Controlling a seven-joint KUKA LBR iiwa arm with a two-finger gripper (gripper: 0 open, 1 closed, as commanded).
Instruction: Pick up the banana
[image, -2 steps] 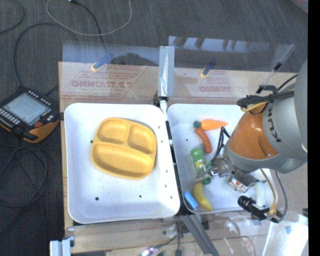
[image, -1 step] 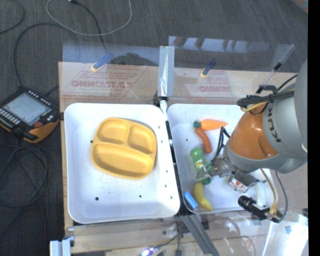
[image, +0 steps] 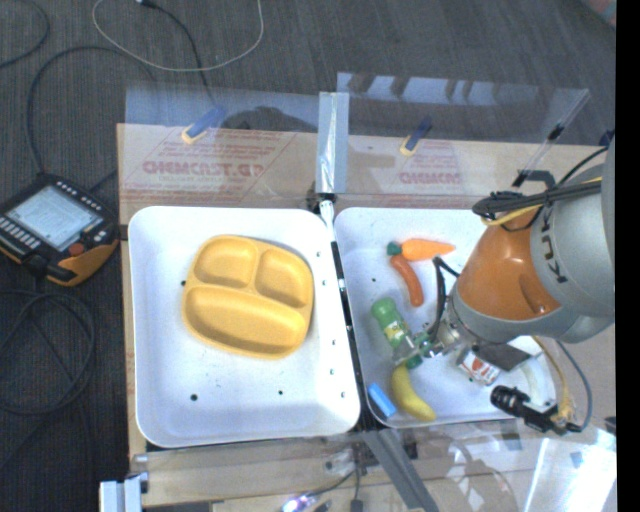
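Note:
The banana (image: 411, 392) is yellow and lies near the front edge of the right bin (image: 365, 235), pointing toward the front right. My gripper (image: 422, 347) hangs just above and behind the banana's upper end, beside a green bottle (image: 389, 320). The grey arm with its orange band (image: 500, 280) hides the bin's right half. Nothing shows held in the gripper.
An orange carrot (image: 425, 248) and a red sausage (image: 408, 281) lie at the back of the right bin. A small blue item (image: 381, 401) sits left of the banana, and a red-and-white can (image: 481, 368) to its right. The left bin (image: 160, 400) holds a yellow divided plate (image: 248, 295).

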